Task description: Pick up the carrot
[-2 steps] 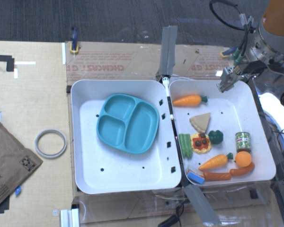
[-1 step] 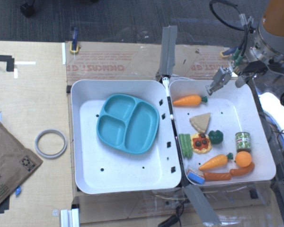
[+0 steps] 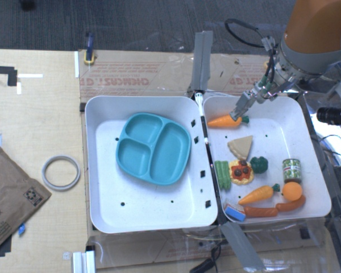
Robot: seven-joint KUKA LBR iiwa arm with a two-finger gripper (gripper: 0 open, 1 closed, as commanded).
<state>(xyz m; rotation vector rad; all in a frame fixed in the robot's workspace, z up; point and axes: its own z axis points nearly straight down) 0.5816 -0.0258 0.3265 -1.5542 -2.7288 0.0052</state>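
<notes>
- Fingers [image 3: 237,116] of the arm reach in from upper right, tips down at the leafy end of a carrot [image 3: 224,121] in the far-left corner of the right bin [image 3: 307,124]. Tips look close together & touching/over the green top, but can't tell if they actually pinch it.
- That carrot lies flat on the bin floor, orange point toward the left wall, just beside the divider between the bins.
- 2nd carrot [image 3: 256,194] lies near the front of the same bin, well apart from the fingers, leafy end toward an orange [image 3: 292,190].
- Same bin also has: bread wedge [image 3: 241,147], pizza slice [image 3: 241,172], broccoli [image 3: 259,164], green pod [image 3: 222,174], small can [image 3: 292,169], sausage [image 3: 270,210], blue block [image 3: 235,213].
- Left bin [image 3: 102,152] holds a blue divided plate [image 3: 153,148], roughly centred.
- Tabletop [image 3: 34,124] at left: tape ring [image 3: 61,172], cardboard box [image 3: 8,201] at the edge.
</notes>
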